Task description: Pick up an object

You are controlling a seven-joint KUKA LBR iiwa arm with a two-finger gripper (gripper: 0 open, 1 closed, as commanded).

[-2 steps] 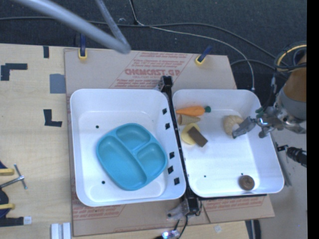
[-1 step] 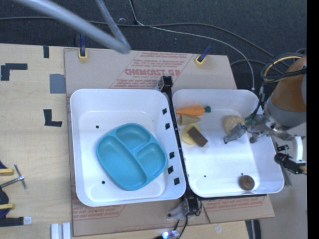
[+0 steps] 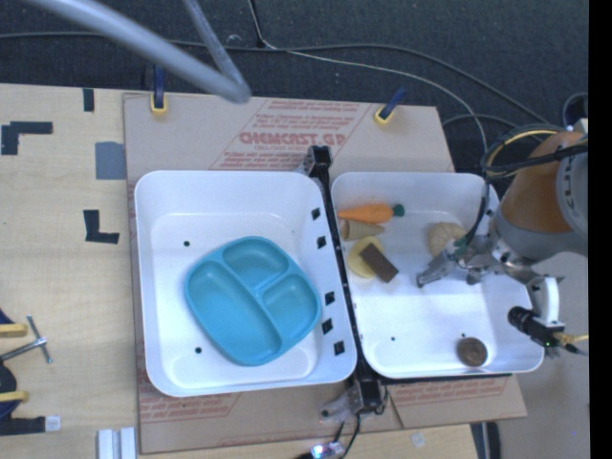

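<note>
Two shallow white plastic bins side by side on a cardboard sheet at mid-frame. In the left bin (image 3: 153, 256): a light-blue divided plastic plate (image 3: 251, 298), three compartments, lying flat and slightly turned. In the right bin (image 3: 421, 347): an orange toy carrot with green tip (image 3: 368, 213) near the upper left corner, lying crosswise; just below it a pale yellow wedge (image 3: 359, 259) with a dark brown block (image 3: 381, 263) touching its right side; a beige rounded lump (image 3: 443, 236) at upper right; a small brown round disc (image 3: 471, 352) near the lower right corner, well apart from the rest. Grey arm with orange band (image 3: 535, 204) reaching in from the right edge of the frame. Two-finger gripper (image 3: 427, 276) low over the bin's middle right, metal fingers pointing left, tips just below the beige lump and right of the brown block. Nothing seen between the fingers; whether spread or closed, cannot tell. Black cables across the dark floor at top of frame.
</note>
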